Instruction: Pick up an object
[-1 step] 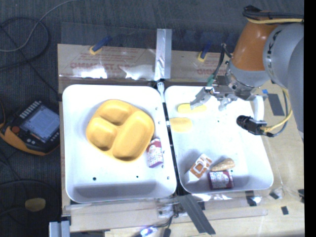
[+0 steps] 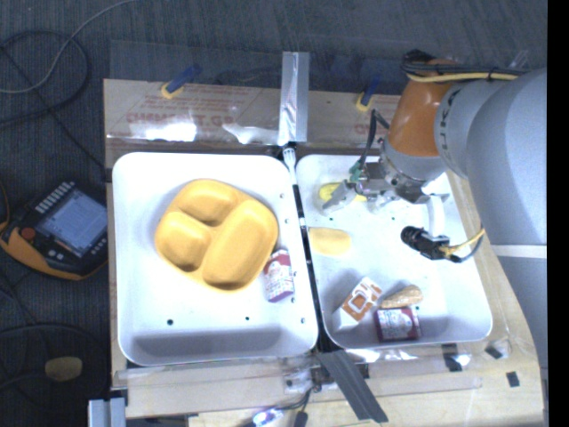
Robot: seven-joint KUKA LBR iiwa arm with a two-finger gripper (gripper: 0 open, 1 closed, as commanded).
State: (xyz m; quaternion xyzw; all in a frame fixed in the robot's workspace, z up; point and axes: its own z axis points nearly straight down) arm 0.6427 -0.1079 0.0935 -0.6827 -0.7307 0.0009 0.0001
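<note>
My gripper (image 2: 340,194) is low in the far left corner of the right bin (image 2: 462,283), at the end of the grey arm with its orange band (image 2: 416,123). A small yellow-green object (image 2: 328,189) lies right at the gripper's tip, partly covered by it. A pale yellow oval piece (image 2: 329,240) sits just in front of the gripper, by the bin's left wall. Nearer the front lie an orange and white packet (image 2: 360,300), a brown bread-like stick (image 2: 401,296) and a dark red can (image 2: 396,326).
The left bin (image 2: 142,327) holds a large yellow lumpy object (image 2: 215,232) and a small red and white can (image 2: 278,277) against its right wall. A black cable fitting (image 2: 427,241) hangs off the arm over the right bin. A handheld pendant (image 2: 62,229) lies on the floor at left.
</note>
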